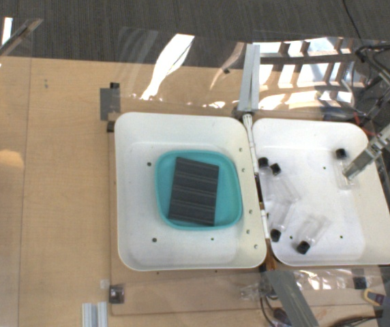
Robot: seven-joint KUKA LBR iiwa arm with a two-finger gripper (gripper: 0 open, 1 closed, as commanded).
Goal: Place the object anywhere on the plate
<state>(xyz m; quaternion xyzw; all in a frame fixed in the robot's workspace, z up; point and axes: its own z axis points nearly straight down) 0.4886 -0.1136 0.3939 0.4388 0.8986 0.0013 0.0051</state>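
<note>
Dark ribbed block (194,192): flat on teal plate (230,197), centred, long axis slightly tilted from bin edges. Plate seated mid-floor of left white bin (133,189). Gripper (355,168) low over upper-right part of right white bin (372,244), well apart from plate and block. Enters from right edge, slanting down and to the left; only wrist end and finger section visible. Fingers seen as one pale sliver; jaw state cannot tell, nothing visibly pinched. Right bin also containing several clear small bottles with black caps (275,235), scattered along left side and lower middle.
</note>
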